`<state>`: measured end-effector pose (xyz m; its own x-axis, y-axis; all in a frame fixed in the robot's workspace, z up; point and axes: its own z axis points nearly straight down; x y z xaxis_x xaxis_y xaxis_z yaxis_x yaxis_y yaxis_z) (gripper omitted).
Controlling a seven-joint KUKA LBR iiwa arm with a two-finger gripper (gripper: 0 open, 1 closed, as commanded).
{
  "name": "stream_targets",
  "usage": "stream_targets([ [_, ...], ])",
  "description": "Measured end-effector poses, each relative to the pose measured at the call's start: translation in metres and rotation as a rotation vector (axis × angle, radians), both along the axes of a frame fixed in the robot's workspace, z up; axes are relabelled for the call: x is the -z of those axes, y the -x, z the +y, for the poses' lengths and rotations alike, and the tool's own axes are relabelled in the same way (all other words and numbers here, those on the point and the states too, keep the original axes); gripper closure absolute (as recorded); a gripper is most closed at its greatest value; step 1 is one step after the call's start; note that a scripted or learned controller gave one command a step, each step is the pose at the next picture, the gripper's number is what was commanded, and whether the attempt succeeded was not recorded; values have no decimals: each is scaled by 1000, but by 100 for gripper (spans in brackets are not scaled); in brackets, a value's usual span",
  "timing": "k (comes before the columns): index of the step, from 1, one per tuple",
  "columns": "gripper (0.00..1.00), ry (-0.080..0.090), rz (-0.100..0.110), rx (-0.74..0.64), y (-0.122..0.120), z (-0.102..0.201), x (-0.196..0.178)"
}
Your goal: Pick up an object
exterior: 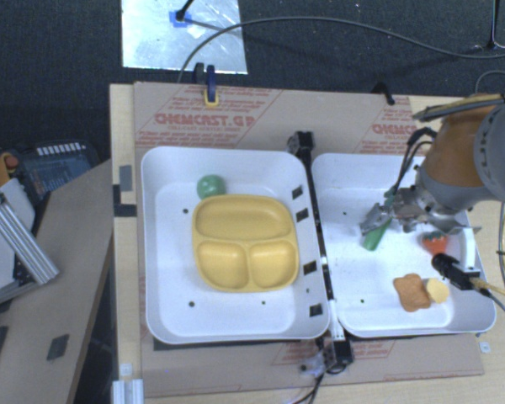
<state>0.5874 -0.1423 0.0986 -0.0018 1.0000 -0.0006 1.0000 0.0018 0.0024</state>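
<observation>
Nearest the camera, at about five o'clock in the right bin [353, 322], lie a brown biscuit-shaped piece [411, 292] and a small yellow piece [437, 290] touching it. A little farther, toward three o'clock, sits an orange-red piece [435, 243] by the bin wall. At the bin's centre my gripper [377, 222] is low over a green pepper [374, 238], which lies just below my tip at its six o'clock. Whether I am clenched on it or released, I cannot tell. I judge the pick unfinished: the pepper looks to be resting on the bin floor, with grasp and lift left to do. In the left bin [164, 310] sit a yellow divided plate [240, 241] and, at eleven o'clock beyond it, a green ball [209, 185].
</observation>
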Motion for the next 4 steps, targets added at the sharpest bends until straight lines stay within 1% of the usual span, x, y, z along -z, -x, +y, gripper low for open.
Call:
stream_targets([
  [1,0,0,1,1,-1,0,14],
  [2,100,0,-1,1,-2,0,3],
  [3,100,0,1,2,6,1,-42],
  [4,100,0,0,-3,10,9,-89],
])
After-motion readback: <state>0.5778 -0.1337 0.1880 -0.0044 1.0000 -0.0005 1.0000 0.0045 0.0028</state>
